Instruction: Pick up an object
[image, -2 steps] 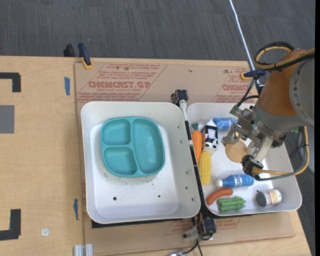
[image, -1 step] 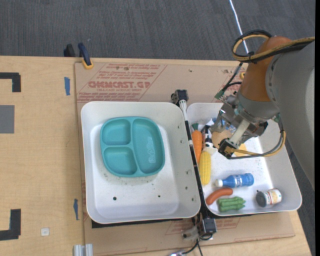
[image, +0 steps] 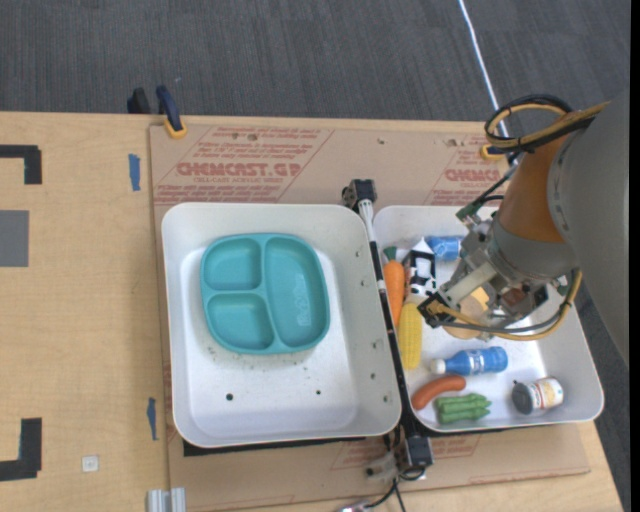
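Note:
My gripper (image: 468, 292) hangs low over the middle of the right bin (image: 578, 350), the arm coming in from the right. Under and around it lie an orange carrot (image: 394, 284), a yellow corn cob (image: 410, 336), a black-and-white toy (image: 422, 270) and a blue packet (image: 441, 247). Nearer the front lie a blue bottle (image: 478, 360), a red sausage-shaped piece (image: 437, 390), a green bumpy piece (image: 462, 407) and a small jar with a dark lid (image: 536, 395). The wrist hides whatever lies right beneath the gripper.
The left bin (image: 190, 330) holds a teal divided plate (image: 266, 293). A ridge where the two bin walls meet (image: 383, 310) runs between the bins. Cardboard sheets cover the bench around them.

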